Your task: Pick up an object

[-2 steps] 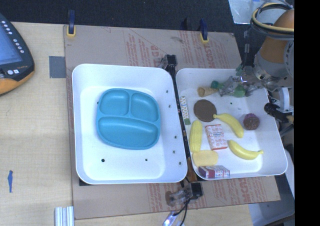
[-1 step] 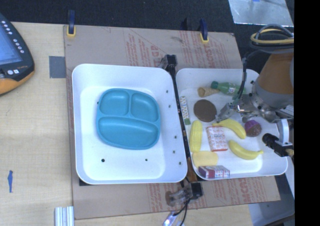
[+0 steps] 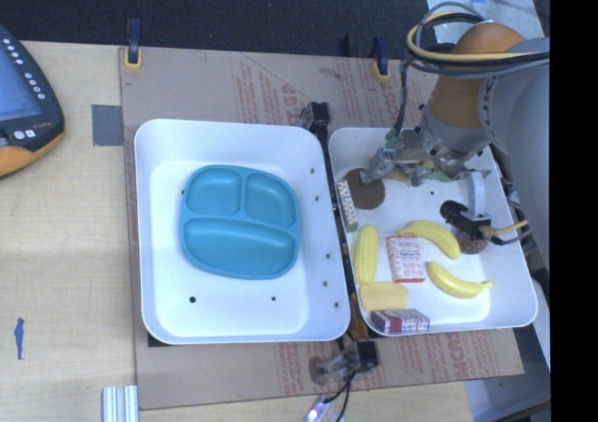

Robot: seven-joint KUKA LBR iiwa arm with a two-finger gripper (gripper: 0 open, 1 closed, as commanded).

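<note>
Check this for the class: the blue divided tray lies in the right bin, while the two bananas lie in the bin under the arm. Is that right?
Not quite. The camera view shows the blue divided tray in the left bin, not the right one. The rest holds: both bananas lie in the right bin, under the arm.
</note>
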